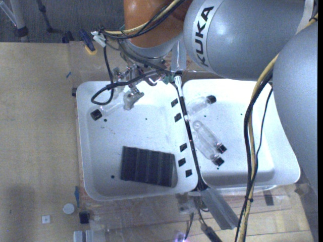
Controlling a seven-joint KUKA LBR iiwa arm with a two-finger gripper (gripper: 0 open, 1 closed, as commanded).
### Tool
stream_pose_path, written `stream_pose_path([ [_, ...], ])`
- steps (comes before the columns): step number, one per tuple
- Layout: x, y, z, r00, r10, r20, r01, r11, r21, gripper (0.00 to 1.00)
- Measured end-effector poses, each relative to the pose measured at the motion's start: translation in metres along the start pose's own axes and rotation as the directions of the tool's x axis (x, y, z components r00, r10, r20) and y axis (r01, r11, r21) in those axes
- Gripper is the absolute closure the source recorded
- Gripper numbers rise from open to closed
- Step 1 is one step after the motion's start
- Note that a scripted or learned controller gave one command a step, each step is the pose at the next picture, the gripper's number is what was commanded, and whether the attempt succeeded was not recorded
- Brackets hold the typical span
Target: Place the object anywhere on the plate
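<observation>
The arm [242, 29] comes in from the right and hangs over the far end of the left bin [86, 150], its orange band [146, 14] up top and a tangle of black and yellow cables [108, 84] looping down around the wrist. The jaws sit low over the bin's far part, and from here I cannot tell whether they are parted or clenched; I see nothing clearly between them. Just beside them, toward the bin's far left corner, lies the clear bottle [108, 108], see-through and hard to make out against the white floor, on its side, with a small black cap [96, 114] at its left end. The plate [147, 166] is a dark, ribbed rectangular slab lying flat in the near part of the same bin, well apart from the bottle. In the right bin [262, 175] lie more clear bottles with black caps: one [201, 105] near the far end beside the dividing wall, and a pair [208, 141] side by side toward the middle. Both bins rest on the surface [35, 135], a pale wooden top.
</observation>
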State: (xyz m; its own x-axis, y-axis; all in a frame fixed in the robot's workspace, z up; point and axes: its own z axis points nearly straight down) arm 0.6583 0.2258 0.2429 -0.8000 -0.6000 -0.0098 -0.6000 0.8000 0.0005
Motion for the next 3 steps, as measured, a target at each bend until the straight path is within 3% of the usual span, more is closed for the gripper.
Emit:
stream_pose_path([
  [1, 0.06, -0.046, -0.008, 0.987, -0.158, -0.006, 0.158, 0.987, -0.002, 1.0],
  [2, 0.04, -0.067, 0.07, 0.867, -0.499, -0.004, 0.499, 0.867, -0.005, 1.0],
  [3, -0.002, -0.011, 0.052, 0.816, -0.579, 0.0, 0.579, 0.816, -0.001, 1.0],
])
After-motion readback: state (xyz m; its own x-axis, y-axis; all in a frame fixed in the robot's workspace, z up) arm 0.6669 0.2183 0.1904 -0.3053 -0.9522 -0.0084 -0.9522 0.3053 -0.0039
